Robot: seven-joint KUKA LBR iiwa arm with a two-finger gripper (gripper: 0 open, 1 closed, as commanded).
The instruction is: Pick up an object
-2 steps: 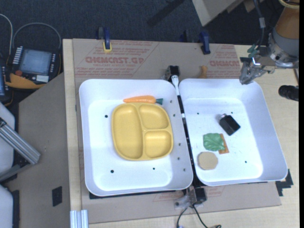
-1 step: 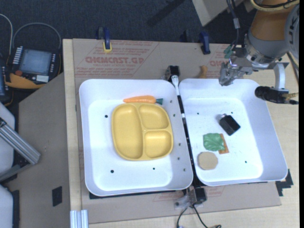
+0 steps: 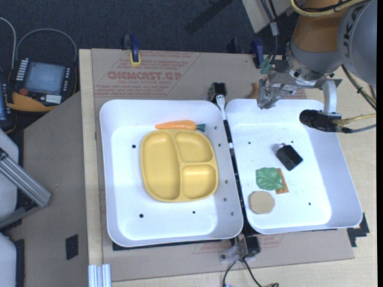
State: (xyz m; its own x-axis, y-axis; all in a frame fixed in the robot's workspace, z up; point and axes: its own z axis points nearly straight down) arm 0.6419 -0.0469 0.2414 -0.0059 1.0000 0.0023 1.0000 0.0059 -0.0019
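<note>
Objects for you to choose from lie in both bins. In the right bin (image 3: 335, 160) you have a small black block (image 3: 289, 157) near the middle, tilted; below it and to its left a green piece (image 3: 268, 177) lying on an orange-edged card, and touching that from below, or nearly so, a round tan disc (image 3: 261, 202) near the bin's front wall. In the left bin (image 3: 116, 160) you have a yellow tray (image 3: 178, 164) with three compartments, lying flat in the middle, and a carrot (image 3: 176, 125) lying along its far edge, just beside it, green tip toward the right bin.

Your gripper (image 3: 267, 95) hangs over the far left corner of the right bin, close to the rim, well apart from the black block and the other two pieces there. You can see nothing between its tips. From this angle you cannot tell how wide its tips stand, as they merge into one dark shape against the bin's wall. The arm (image 3: 323, 28) comes in from the upper right, its orange band above the wrist, with a black cylinder (image 3: 317, 119) jutting out just to the right of the gripper, over the bin's far edge.
</note>
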